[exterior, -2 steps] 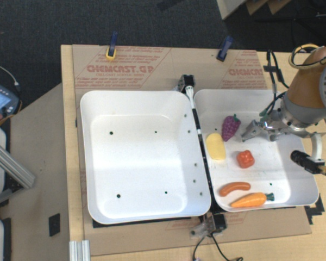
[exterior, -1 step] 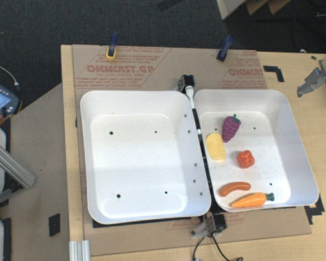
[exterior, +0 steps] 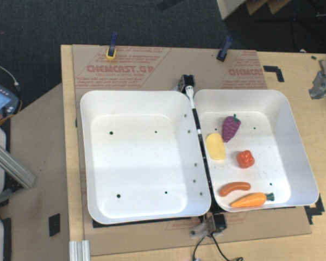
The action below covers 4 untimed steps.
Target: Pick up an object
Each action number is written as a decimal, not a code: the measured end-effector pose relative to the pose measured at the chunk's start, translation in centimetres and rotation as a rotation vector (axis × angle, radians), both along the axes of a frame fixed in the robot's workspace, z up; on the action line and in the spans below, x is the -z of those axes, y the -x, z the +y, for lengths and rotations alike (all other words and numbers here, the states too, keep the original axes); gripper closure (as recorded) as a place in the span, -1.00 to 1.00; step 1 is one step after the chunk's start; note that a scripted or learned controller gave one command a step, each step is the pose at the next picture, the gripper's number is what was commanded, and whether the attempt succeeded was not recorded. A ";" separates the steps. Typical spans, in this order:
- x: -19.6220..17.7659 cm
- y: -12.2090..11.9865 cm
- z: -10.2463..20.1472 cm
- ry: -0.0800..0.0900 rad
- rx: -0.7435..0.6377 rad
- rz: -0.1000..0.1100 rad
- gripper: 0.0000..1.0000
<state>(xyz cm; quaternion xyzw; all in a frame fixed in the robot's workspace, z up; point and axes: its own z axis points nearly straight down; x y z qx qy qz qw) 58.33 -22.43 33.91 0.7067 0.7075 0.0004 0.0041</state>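
Observation:
The right bin (exterior: 282, 107) holds several toy foods. A purple bunch of grapes (exterior: 231, 127) lies near its middle, with a yellow block (exterior: 215, 147) just to its lower left. A small red pepper (exterior: 245, 159) sits to the right of the yellow block. Near the front wall lie an orange sausage (exterior: 234, 188) and a carrot (exterior: 251, 200) with a green top. A grey piece of my gripper (exterior: 320, 84) shows at the right edge of the view, beyond the right bin's far right corner and well away from every object.
The left bin (exterior: 98, 145) sits beside the right one on a cardboard sheet (exterior: 152, 64). Two clamps (exterior: 112, 47) (exterior: 225, 48) hold the sheet's back edge. A black divider strip (exterior: 197, 129) runs between the bins.

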 end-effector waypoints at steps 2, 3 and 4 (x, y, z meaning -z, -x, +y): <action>-20.0 1.3 5.2 -0.001 -0.003 -0.005 1.00; -7.2 -1.0 7.0 -0.009 -0.001 0.019 1.00; -16.7 -0.9 15.4 -0.006 -0.009 -0.007 1.00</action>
